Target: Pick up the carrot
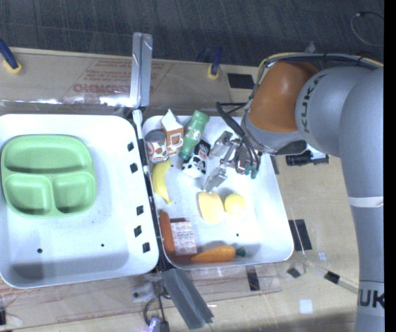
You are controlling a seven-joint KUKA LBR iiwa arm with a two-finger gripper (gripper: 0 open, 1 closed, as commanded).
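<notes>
The carrot (212, 255), orange with a small green tip on its right end, lies flat along the front wall of the right bin (275, 206). My gripper (214, 166) hangs over the middle of that bin, well behind the carrot and apart from it. Its fingers stand open with nothing between them. Just below the gripper sit two yellow pieces, a larger one (210, 207) and a small round one (234, 203).
Also in the right bin are a banana (160, 182), a red-brown packet (177, 235) just left of the carrot, a green bottle (195, 128), a small carton (172, 137), a can (155, 145) and a black-and-white item (197, 163). The left bin (115, 247) holds a green divided tray (47, 174).
</notes>
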